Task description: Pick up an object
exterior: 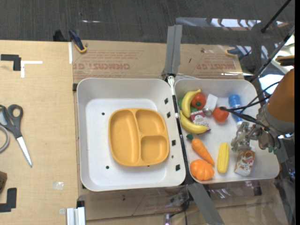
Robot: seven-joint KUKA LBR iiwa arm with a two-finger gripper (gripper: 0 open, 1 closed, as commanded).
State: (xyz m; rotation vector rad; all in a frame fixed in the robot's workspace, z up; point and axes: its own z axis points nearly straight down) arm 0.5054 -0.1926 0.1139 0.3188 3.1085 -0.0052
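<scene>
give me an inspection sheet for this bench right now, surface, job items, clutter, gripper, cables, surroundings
Surface: wooden bench bearing a left bin and a right bin, on cardboard.
Job's things: the right bin holds bananas, a carrot, corn, a tomato, a small pumpkin, a blue bottle and a packet.
Clutter: a yellow divided plate in the left bin; scissors on the bench.
Grippers: gripper over the right bin above the packet; jaws unclear.
Cables: black cables cross the right bin.
Surroundings: dark floor.
</scene>
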